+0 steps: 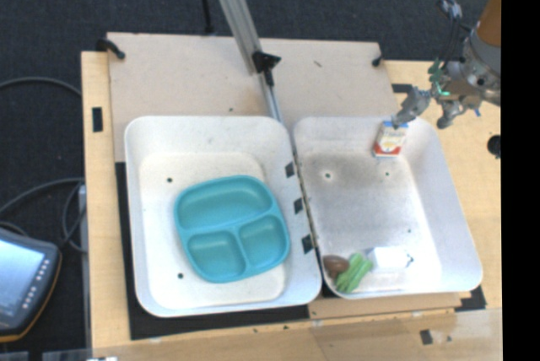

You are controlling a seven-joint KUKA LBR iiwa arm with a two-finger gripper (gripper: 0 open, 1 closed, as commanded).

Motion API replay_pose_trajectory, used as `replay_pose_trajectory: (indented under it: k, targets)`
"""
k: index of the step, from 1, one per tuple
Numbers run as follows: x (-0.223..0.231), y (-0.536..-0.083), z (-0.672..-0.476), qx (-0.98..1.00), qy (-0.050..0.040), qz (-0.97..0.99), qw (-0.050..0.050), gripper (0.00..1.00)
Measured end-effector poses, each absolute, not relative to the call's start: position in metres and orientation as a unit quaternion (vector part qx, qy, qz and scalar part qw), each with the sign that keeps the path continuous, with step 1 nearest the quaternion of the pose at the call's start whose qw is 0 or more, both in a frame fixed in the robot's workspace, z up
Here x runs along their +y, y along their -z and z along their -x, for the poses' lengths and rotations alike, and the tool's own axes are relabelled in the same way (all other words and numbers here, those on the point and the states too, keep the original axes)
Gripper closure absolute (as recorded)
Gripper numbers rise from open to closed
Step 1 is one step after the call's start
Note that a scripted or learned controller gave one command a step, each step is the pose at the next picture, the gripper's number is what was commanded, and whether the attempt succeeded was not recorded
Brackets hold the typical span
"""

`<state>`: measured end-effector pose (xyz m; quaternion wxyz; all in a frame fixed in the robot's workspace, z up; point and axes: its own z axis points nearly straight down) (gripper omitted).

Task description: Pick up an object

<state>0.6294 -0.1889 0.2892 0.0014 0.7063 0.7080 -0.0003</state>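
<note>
Main risk — the gripper is working at the far rim of the right bin, toward the tabletop's far right corner, and the small red-and-white carton sits just under the fingertips, close to the bin wall. My read: a closing move could clip the wall or tip the carton instead of seating it, and a light box like that may slide out on lift. Whether the gripper is parted, clenched or grasping the carton — cannot tell; tip touches or overlaps the carton's top. Other candidates sit at the bin's near edge: green piece, brown lump, white block.
</note>
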Motion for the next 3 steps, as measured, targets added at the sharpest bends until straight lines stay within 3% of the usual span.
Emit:
replay_pose_trajectory:
  k: [1, 2, 3]
  targets:
    - [-0.189, -0.245, -0.631, 0.707, 0.0015, -0.707, 0.000, 0.00]
    - [-0.132, -0.100, -0.615, 0.709, 0.0019, -0.705, -0.002, 0.00]
    - [-0.124, -0.144, -0.581, 0.707, -0.0009, -0.708, 0.000, 0.00]
